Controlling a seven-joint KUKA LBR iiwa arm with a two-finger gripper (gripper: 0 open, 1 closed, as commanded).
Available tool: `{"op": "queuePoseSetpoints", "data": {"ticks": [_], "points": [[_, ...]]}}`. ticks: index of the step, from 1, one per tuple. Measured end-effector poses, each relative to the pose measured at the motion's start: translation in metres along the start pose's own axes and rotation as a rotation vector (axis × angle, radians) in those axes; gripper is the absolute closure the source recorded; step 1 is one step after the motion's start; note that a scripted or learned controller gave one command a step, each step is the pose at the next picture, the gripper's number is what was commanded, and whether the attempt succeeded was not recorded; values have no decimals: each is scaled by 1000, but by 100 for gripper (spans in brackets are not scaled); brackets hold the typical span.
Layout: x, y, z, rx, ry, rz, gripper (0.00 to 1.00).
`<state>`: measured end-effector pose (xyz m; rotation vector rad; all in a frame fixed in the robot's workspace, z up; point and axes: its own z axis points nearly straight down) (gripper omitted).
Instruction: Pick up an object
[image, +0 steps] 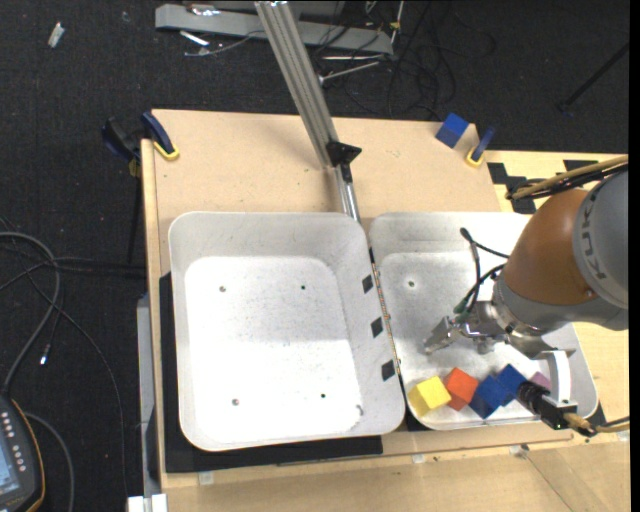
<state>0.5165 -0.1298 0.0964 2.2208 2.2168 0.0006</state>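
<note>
- My bench (250, 160) is a tan board, seen at a slant, with dark carpeted floor (70, 80) around it.
- Two shallow white bins sit on it side by side, touching along their inner walls: the left bin (190, 300) and the right bin (420, 228).
- A black mat (190, 455) shows under the left bin's near edge.
- A blue block (453, 128) rests on the board near its far right corner.
- Yellow-tipped clamps grip the far edge: one at the left corner (158, 138), one just beside the blue block (478, 146).

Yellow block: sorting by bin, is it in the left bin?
No, the yellow block lies in the right bin, beside the orange block.
</note>
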Motion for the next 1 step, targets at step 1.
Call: {"op": "queuePoseSetpoints", "data": {"ticks": [1], "points": [[8, 3, 1, 1, 2, -4, 0]]}}
